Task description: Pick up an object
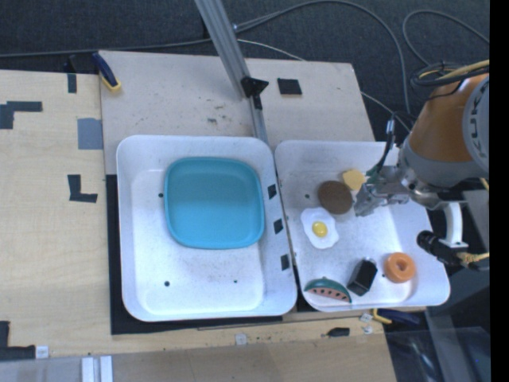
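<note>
We've got the gripper low in the right bin, just beside the brown cookie and yellow piece. Can't tell how its fingers stand. Fried egg sits nearby.

Even, soft light; slight blur.

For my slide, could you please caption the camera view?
Gripper beside the brown disc in the right bin; blue plate in the left bin.
</note>
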Available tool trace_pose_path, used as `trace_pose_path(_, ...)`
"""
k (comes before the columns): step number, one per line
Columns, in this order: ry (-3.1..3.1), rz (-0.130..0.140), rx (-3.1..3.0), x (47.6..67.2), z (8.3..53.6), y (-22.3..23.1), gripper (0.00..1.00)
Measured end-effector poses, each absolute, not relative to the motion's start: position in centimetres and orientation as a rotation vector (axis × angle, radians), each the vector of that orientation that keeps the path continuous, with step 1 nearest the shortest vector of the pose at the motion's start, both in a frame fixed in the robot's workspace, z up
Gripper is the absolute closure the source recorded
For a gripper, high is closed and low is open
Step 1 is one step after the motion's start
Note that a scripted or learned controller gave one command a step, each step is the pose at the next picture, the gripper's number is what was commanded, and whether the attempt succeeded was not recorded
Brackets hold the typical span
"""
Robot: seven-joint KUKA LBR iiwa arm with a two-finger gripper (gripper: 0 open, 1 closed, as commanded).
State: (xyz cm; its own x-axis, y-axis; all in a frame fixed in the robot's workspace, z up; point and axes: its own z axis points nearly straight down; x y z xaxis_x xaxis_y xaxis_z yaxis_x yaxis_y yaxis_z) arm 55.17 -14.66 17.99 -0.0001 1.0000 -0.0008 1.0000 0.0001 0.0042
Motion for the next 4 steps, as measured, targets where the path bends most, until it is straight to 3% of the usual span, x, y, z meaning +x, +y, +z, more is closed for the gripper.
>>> trace_pose_path(2,2.221,0.002,2.22,55.6,25.5,-15.5,1.0)
trace_pose_path(4,2.227,0.001,2.218,57.3,25.6,-5.1,1.0)
